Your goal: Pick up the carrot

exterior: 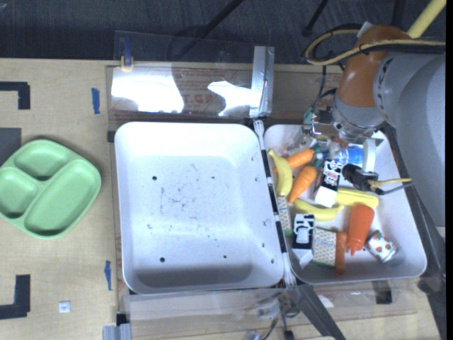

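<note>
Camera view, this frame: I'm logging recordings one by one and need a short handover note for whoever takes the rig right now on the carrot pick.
Gripper: low over the back of the right bin, amid the clutter; whether it is open or shut cannot be told.
Carrot: lying in the right bin beside the banana, just in front of the gripper. A second orange piece lies nearer the gripper.
Done: arm brought over the right bin.
Left: grasp the carrot and lift it; no hold is visible.

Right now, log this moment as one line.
arm: over right bin | tool: above clutter | carrot: in bin beside banana, not held | left bin: untouched
</note>
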`<state>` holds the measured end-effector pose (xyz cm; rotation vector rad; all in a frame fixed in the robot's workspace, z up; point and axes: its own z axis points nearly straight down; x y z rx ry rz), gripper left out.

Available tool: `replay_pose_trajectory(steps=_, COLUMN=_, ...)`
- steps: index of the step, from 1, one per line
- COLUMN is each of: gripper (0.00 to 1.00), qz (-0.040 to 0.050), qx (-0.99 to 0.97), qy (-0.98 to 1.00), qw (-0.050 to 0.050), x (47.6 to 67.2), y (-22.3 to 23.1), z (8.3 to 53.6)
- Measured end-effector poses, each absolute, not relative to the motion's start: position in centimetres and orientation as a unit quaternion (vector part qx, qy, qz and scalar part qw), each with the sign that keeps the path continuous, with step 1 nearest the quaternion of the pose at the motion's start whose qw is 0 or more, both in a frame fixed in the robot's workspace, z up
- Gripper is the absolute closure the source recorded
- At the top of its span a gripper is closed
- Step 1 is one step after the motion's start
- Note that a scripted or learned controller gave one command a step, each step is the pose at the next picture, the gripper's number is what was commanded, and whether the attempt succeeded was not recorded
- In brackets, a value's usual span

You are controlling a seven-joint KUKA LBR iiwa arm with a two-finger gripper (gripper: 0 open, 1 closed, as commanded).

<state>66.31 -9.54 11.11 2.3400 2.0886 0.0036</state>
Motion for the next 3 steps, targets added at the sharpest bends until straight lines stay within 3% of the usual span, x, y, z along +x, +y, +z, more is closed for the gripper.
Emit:
replay_pose_trajectory(steps=1, gripper=0.00, qz=0.0048, qx=0.699, qy=0.715, qw=0.010, x=67.3, y=-9.3, z=9.8)
replay_pose_trajectory(steps=2, gripper=0.00, qz=0.0053, qx=0.643, qy=0.766, qw=0.010, x=63.0, y=-9.3, z=9.5)
replay_pose_trajectory(steps=3, gripper=1.00, qz=0.0050, qx=0.644, qy=0.765, qw=0.008, x=62.9, y=-9.3, z=10.3)
